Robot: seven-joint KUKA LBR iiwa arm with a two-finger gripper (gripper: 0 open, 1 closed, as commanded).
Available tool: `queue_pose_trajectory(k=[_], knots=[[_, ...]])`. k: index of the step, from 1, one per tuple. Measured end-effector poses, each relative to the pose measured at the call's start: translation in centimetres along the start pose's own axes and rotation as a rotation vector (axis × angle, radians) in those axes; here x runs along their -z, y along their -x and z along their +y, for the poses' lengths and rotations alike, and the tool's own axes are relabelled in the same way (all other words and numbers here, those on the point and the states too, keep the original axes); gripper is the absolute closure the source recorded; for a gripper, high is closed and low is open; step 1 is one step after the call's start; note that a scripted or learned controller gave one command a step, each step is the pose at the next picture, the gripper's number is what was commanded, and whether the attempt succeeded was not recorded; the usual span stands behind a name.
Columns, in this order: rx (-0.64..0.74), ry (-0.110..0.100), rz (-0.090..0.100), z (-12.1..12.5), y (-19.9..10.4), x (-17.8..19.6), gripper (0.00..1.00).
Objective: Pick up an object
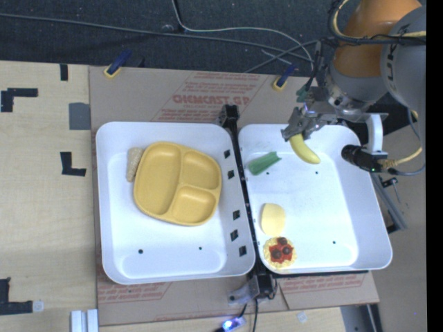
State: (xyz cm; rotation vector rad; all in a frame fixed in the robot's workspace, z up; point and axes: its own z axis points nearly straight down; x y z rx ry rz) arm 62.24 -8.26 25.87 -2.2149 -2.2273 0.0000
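One banana (304, 149) pinched between the tool's (299, 134) fingers, above the right bin (360, 213).

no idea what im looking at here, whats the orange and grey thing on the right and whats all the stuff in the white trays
The orange and grey thing is a robot arm, reaching in from the right. The picture comes from one fixed camera above the bench, looking down at a slant.

On the bench sit two shallow white bins side by side. The left bin holds a yellow divided plate with a tan, sponge-like piece tucked at its left edge. The right bin holds a green piece, a pale yellow piece and a small round toy with dark red bits on top.

The arm's tool is at the upper end of a toy banana, and appears to grip it.
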Motion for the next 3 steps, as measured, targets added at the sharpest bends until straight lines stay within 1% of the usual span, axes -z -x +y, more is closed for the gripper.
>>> queue_pose_trajectory(k=[1,2,3], knots=[[0.000,-0.002,-0.001,0.6,-5.7,-1.7,1.00],[0.000,-0.001,0.000,1.1,-11.1,-1.2,1.00],[-0.001,-0.001,-0.001,2.5,-15.7,-2.5,1.00]])
